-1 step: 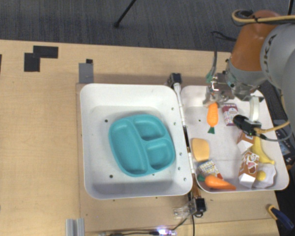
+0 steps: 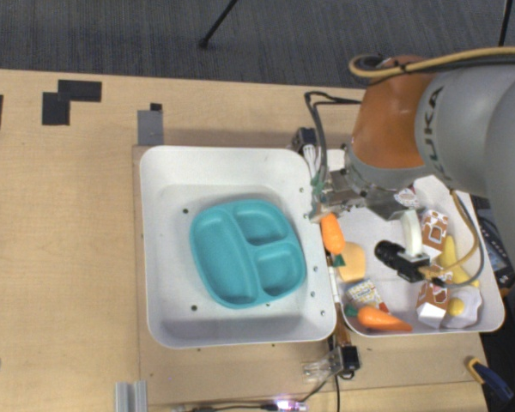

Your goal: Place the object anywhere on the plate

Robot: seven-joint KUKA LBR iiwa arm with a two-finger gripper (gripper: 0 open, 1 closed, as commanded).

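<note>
A pale wooden bench (image 2: 60, 230) carries two shallow white bins side by side. In the left bin (image 2: 167, 168) a teal divided plate (image 2: 245, 251) lies flat near the middle, with nothing on it. The grey arm (image 2: 468, 118), with its orange band, reaches in from the right. Its gripper (image 2: 320, 194) is poised over the seam between the bins, at the near-left corner of the right bin (image 2: 371, 228); whether it is spread or pressed together cannot be told from this angle. An orange carrot (image 2: 330, 233) lies just below the gripper against that bin's left wall, not on the plate. A yellow block (image 2: 353, 263) touches the carrot's lower end. A second carrot (image 2: 383, 319) rests along the bin's front edge. Farther right, a banana (image 2: 449, 252) sits among brown-and-white packets (image 2: 434, 227).
</note>
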